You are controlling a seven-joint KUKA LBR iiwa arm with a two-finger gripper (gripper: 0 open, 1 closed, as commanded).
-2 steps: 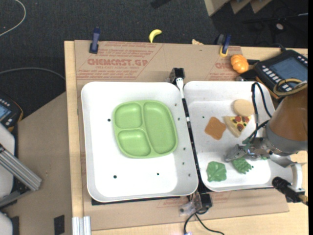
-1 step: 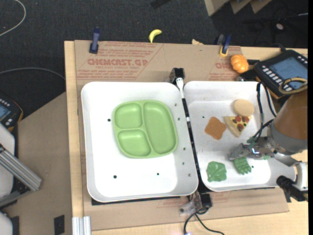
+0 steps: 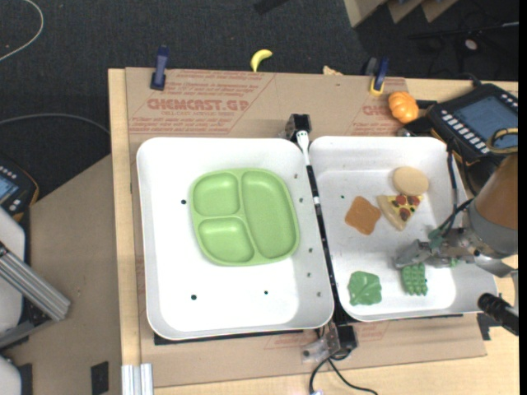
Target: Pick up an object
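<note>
5 small items lie in right bin [image 3: 329, 159]; gripper [image 3: 420, 256], finger state can't be told, sits just above green ridged toy [image 3: 415, 280] near front edge, prob. light, stiff plastic—grip across narrow sides.

Two white bins [image 3: 226, 319], pale green divided plate [image 3: 244, 216], green leafy piece [image 3: 364, 288], darker green ridged toy [image 3: 415, 280], orange-brown square [image 3: 362, 216], tan bun [image 3: 410, 179], yellow-red pizza slice [image 3: 401, 208], orange ball [image 3: 403, 105], yellow banana [image 3: 260, 58], blue clamps [image 3: 159, 68]

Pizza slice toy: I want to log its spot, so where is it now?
The pizza slice toy lies in the right bin, toward its far right, just below the tan bun and right of the orange cracker.
</note>
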